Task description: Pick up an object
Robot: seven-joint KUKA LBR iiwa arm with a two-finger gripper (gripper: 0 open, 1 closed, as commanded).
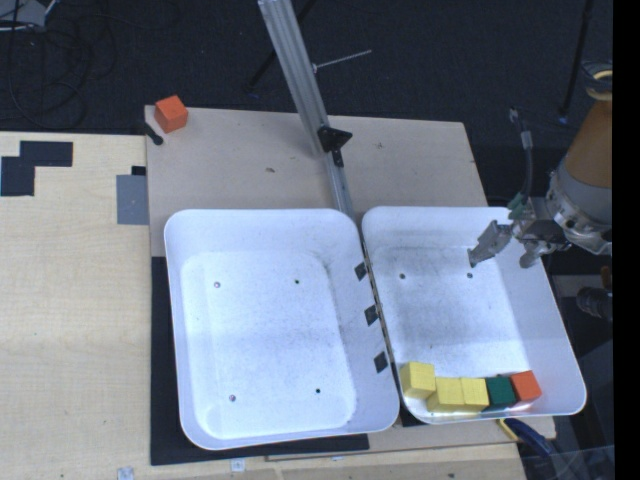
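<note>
Camera view: left bin, shallow white plastic with rounded corners and a speckled floor, sits beside the right bin of the same make. Arm reaches over the right bin's far right edge; gripper hangs with fingers spread, nothing between them. Blocks lie in a row at that bin's near edge, well apart from the gripper: yellow blocks, green block, orange block. Another orange cube rests on the bench.
</note>
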